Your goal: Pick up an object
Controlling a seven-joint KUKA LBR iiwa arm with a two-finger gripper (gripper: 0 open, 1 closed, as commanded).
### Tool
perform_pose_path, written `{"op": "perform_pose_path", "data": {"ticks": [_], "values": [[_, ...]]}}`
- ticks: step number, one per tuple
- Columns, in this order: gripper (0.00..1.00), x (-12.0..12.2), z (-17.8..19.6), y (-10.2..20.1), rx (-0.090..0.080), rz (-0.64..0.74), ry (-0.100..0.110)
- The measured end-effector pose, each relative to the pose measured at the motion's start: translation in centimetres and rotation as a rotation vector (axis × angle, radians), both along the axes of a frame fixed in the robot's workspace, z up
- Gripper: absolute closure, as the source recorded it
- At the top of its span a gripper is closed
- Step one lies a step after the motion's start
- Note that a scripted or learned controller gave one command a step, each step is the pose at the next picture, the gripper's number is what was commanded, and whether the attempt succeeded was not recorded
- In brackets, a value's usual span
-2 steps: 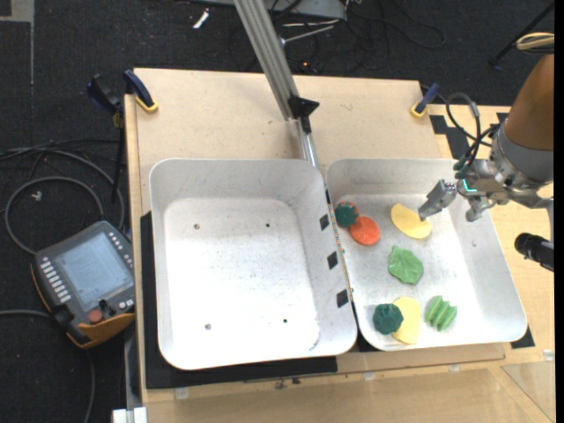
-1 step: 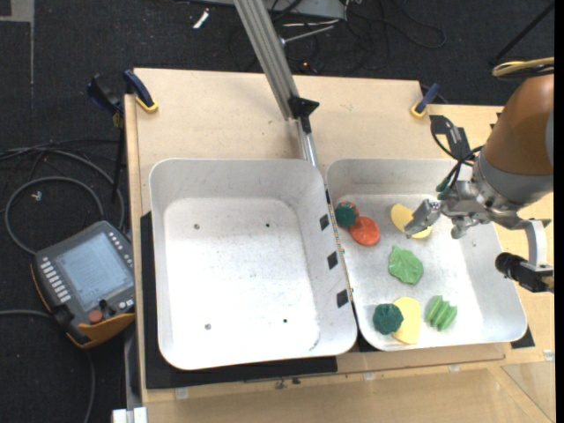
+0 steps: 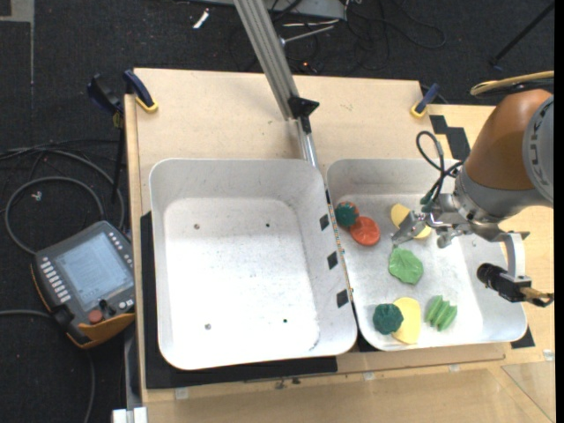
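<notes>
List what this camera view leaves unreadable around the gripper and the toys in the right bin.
- Gripper: too small and dark to read its fingers.
- Yellow piece beside it: partly covered by the gripper, shape unclear.
- Yellow toy: the dark green toy overlaps its left side.
- Arm: cut by the right edge.

The two shallow white bins (image 3: 238,263) looked like matt plastic, speckled with dark flecks. The pale bench (image 3: 220,113) under them showed smooth, unvarnished wood. Right of the bins, the arm's orange band (image 3: 511,130) was glossy, and the slanted rail (image 3: 269,47) behind looked like brushed metal.
</notes>
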State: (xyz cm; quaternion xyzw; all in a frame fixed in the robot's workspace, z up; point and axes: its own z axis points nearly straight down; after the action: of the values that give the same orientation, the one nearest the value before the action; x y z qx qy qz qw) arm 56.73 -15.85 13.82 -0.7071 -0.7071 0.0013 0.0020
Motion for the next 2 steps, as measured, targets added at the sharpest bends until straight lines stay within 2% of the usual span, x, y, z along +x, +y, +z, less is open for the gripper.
{"op": "perform_pose_path", "data": {"ticks": [1,2], "values": [[0.00,0.0,-4.4,0.1,-0.001,0.000,-0.005],[1.00,0.1,-3.2,0.0,-0.001,-0.001,-0.007]]}}
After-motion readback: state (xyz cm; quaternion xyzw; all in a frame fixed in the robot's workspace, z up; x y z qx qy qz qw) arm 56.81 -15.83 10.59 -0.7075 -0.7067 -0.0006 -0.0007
